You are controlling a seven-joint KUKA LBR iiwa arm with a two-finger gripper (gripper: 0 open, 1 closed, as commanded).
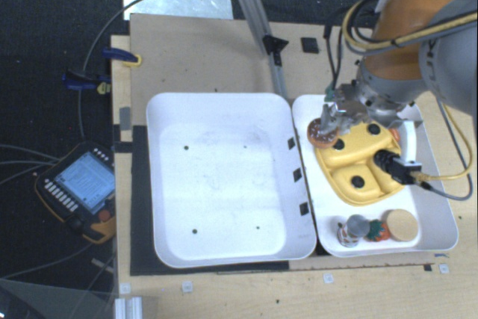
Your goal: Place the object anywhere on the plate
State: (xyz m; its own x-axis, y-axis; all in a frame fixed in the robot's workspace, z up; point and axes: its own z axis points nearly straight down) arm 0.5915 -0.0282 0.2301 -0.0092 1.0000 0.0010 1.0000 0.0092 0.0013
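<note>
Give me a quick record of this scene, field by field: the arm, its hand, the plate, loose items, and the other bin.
arm: reaches in from the right over the right bin
hand: above the yellow plate's far-left edge, by a small brown object
plate: sectioned, lying in the right bin
loose items: round tan piece and small grey and red-green items, near end of right bin
left bin: white, shallow

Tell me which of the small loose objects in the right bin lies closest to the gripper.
The brown round piece at the yellow plate's upper left edge, directly under the gripper. The tan disc, grey piece and red-green piece sit together along the bin's front edge.
</note>
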